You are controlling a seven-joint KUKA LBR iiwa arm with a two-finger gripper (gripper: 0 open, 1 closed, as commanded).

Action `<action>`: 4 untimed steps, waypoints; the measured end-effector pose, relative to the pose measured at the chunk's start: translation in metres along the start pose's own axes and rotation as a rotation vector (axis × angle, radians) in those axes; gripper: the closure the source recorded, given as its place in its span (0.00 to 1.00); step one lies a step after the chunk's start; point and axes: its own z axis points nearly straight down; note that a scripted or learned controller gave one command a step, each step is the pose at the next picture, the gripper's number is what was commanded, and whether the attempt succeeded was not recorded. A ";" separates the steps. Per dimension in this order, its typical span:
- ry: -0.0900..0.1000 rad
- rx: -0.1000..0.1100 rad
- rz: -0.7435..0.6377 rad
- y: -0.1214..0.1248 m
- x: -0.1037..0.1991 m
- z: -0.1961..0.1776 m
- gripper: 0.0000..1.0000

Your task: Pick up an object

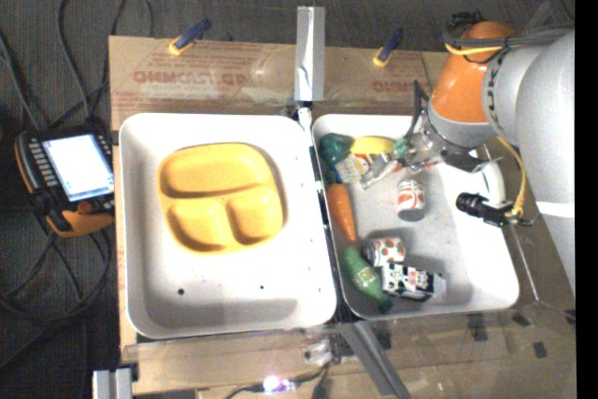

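Nearest the camera lay a patterned box point(408, 280), below the carrot point(341, 212). That carrot lay lengthwise, pointing downward. My gripper point(388, 161) hovered up-right of it; I cannot tell its finger state.

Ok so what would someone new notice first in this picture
Probably the yellow divided tray, which sits alone in the left bin. Next, the grey arm with its orange band reaching into the right bin, over a clutter of small things such as an orange carrot and a small can.
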 end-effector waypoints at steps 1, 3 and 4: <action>0.052 0.030 0.051 0.022 -0.061 -0.003 0.00; 0.002 -0.008 0.078 -0.035 -0.063 -0.011 1.00; 0.004 -0.007 0.077 -0.035 -0.062 -0.011 0.00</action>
